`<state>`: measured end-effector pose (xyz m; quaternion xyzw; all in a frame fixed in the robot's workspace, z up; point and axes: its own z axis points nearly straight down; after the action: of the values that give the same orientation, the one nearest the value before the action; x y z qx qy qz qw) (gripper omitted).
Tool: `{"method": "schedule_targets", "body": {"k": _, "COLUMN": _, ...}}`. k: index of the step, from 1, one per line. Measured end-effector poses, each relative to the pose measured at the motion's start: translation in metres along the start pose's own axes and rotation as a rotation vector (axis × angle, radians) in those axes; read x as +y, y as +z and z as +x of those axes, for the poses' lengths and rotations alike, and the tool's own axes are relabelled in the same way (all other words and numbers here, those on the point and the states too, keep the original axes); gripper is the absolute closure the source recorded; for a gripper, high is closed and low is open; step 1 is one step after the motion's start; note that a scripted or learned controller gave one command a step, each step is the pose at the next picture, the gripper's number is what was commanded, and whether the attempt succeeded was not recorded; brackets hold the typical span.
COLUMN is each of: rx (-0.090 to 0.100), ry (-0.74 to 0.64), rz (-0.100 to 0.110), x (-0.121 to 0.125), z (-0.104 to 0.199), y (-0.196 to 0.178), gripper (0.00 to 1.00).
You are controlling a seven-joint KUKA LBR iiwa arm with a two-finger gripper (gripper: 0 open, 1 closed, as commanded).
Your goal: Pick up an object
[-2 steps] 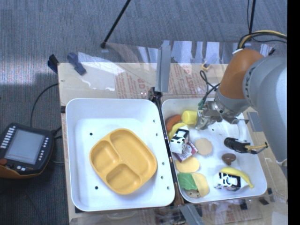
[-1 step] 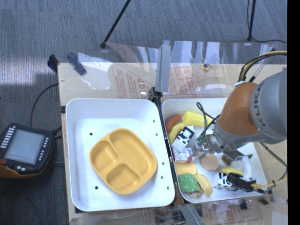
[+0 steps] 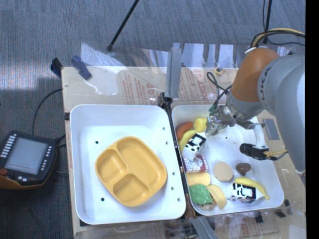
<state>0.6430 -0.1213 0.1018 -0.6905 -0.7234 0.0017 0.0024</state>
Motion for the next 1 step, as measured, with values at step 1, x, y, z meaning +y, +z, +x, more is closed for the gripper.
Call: {"method": "schedule_targets", "body": {"k": 1, "rx": 0.001, "ry": -0.022, "rz": 0.002, "x": 0.0011, "z": 0.0341, "y": 0.0167, "gripper": 0.00}}
